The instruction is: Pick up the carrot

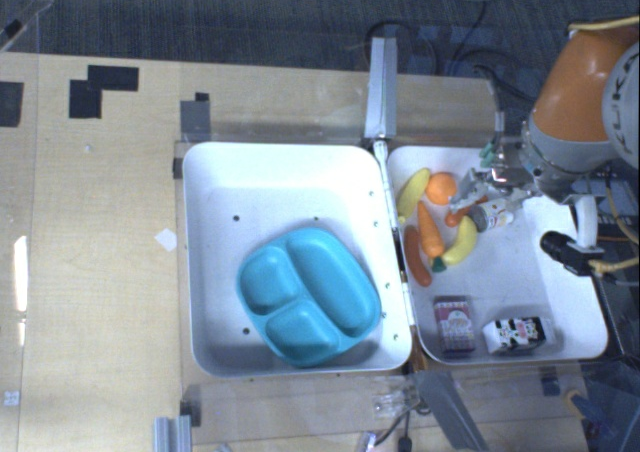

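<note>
Here the end effector (pixel 478 202) hangs low over the right bin (pixel 560 290), just right of the carrot (pixel 429 228); how it is set cannot be told. The carrot lies near that bin's left wall, among a lemon (pixel 413 190), orange (pixel 442 187), banana (pixel 461 242) and sausage (pixel 416 257). Left of the carrot, the other bin (pixel 215 240) holds a blue tray (pixel 310 295) on the pale wooden bench (pixel 90 260).

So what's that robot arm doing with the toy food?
It is trying to pick up the carrot. The carrot lies in the right bin, in a little pile with a lemon, an orange, a banana and a sausage. The gripper is just right of the carrot, over the pile, and the carrot is not in its grasp yet. The left bin holds a blue plate.
</note>
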You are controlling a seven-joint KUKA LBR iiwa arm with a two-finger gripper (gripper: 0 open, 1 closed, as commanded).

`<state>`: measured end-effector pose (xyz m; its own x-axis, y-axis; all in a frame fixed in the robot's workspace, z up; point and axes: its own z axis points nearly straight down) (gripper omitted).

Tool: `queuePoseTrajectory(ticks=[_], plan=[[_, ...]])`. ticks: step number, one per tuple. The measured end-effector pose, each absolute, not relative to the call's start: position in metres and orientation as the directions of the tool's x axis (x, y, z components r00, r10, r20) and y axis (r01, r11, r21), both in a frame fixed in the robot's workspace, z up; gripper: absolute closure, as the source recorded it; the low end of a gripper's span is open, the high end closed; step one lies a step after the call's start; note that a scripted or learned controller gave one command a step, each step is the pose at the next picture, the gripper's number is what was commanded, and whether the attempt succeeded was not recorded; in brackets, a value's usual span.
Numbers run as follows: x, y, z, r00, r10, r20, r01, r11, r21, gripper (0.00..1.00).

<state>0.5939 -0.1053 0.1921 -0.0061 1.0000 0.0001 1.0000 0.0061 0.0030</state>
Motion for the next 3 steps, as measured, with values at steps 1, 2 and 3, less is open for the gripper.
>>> queuePoseTrajectory(ticks=[1, 2, 3], plan=[[0.628, -0.104, 0.088, -0.037, 0.999, -0.001, 0.999, 0.037, 0.011, 0.0], [0.63, -0.102, 0.101, -0.037, 0.999, 0.001, 0.999, 0.037, 0.015, 1.0], [0.67, -0.048, 0.187, 0.017, 1.0, 0.0, 1.0, -0.017, 0.008, 1.0]])
